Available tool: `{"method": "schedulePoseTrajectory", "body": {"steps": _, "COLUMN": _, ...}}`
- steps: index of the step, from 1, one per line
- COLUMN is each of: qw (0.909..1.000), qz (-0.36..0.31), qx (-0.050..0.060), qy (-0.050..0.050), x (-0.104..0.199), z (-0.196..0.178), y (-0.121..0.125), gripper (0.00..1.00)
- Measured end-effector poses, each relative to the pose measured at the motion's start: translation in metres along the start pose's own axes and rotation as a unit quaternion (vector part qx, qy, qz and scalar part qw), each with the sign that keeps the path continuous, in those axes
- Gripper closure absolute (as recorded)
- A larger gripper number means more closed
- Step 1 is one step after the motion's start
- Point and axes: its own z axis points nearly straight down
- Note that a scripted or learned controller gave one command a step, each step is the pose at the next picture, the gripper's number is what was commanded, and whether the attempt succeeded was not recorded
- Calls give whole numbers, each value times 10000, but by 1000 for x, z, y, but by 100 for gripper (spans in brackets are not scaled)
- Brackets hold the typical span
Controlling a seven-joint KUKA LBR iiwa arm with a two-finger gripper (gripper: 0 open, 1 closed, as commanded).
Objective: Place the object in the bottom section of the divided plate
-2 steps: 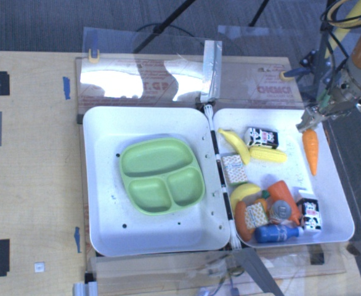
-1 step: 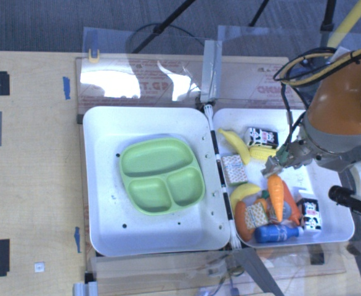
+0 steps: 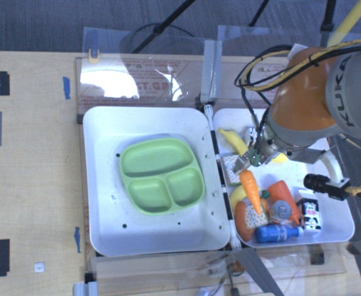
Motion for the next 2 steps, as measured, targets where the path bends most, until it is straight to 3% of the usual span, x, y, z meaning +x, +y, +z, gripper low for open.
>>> {"method": "schedulePoseTrajectory", "body": {"steps": 1, "qw": 9984, "qz": -573, "qx": -9, "qy": -8, "x": 79, "z": -75, "y": 39, "gripper": 100}}
{"method": "schedulePoseTrajectory", "body": {"steps": 2, "qw": 9996, "qz": -296, "qx": -12, "qy": -8, "x": 156, "z": -69, "y": 79, "gripper": 100}}
